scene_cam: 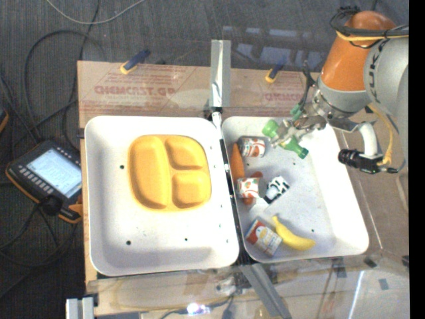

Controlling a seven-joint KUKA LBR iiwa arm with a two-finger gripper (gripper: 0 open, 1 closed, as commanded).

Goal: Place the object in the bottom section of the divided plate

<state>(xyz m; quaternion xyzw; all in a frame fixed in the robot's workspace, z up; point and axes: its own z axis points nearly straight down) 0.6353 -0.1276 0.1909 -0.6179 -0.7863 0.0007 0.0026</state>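
The gripper (292, 133) is seen over the far part of the right bin (345, 238), and a green object (284, 140) lies just at its fingertips. Whether the fingers are spread or pressed together cannot be told, because they are small and mixed with the green shape. It also cannot be said that the green object is really held.

The other places are given relative to the green object. Just beside it, toward the left bin, a small can (252, 147) is lying, and an orange carrot-like piece (236, 163) is found along the wall between the bins. Nearer to the camera, a second can (248, 189) and a black and white item (277, 189) are seen. Well apart, at the near end of the bin, a banana (292, 234) and a third can (263, 237) are touching.

The divided plate (170, 170) is placed in the left bin (106, 238), well apart from the green object, and nothing is seen in its sections.

It is judged that the grasp is the step in hand. For this step to be done well, the green object should be centred between the fingers and closed on firmly, and it should be lifted straight up so that the nearby can is not pushed. The middle wall should be cleared before the carry toward the bottom section is started.
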